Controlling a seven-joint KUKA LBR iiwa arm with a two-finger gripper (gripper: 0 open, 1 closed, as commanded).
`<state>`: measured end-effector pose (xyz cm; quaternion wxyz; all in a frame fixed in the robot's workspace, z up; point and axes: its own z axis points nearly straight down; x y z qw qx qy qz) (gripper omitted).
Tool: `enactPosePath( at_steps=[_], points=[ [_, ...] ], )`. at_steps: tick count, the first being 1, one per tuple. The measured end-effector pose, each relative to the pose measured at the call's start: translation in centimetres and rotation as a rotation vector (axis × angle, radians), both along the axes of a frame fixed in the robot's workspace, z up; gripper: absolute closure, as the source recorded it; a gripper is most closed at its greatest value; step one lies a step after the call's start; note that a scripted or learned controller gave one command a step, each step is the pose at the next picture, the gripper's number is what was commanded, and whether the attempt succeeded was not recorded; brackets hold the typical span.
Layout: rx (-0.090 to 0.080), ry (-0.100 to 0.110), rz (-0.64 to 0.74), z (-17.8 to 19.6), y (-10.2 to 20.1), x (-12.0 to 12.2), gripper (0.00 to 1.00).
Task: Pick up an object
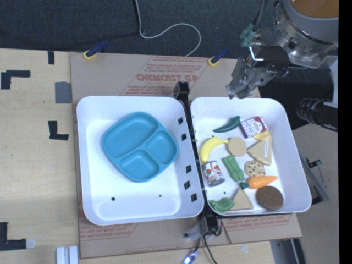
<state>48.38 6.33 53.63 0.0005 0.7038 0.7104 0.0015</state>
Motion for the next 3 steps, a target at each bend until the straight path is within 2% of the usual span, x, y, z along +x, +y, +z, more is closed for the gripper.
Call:
enactPosePath(
  at_steps=[3],
  points=[
    [-0.002, 0.005, -0.005, 2.8, -0.3, 0.1, 1.00]
  ],
)
